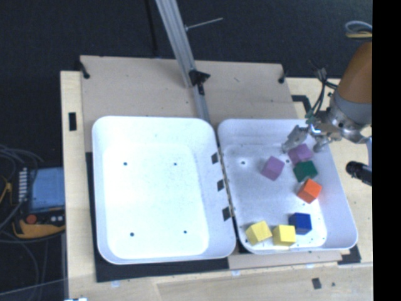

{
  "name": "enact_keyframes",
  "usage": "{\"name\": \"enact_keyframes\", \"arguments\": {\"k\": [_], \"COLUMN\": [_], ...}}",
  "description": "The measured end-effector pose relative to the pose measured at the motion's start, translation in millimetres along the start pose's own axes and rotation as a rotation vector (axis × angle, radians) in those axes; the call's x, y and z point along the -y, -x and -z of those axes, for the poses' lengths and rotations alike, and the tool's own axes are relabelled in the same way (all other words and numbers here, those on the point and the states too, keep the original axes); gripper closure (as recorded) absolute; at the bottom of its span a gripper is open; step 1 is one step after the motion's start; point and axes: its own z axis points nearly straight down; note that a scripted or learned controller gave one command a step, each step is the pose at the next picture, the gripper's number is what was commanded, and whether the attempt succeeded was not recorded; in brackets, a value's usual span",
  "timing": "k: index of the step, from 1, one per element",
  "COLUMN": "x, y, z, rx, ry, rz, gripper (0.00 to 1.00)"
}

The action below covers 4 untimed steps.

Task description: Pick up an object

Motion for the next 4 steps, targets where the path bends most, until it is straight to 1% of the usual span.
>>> {"name": "enact_keyframes", "arguments": {"k": [1,2,3,4], "x": [5,3,11,13], "y": [6,8,5,1], "z": [-44,-30,26,89], "rx": [0.0,0.002,0.001,0.002], "ry": [0.0,0.008,0.009,0.01], "rz": [-0.001,-0.003,-0.002,0.001], "gripper": [0.0,1.0,1.0,1.0]}}
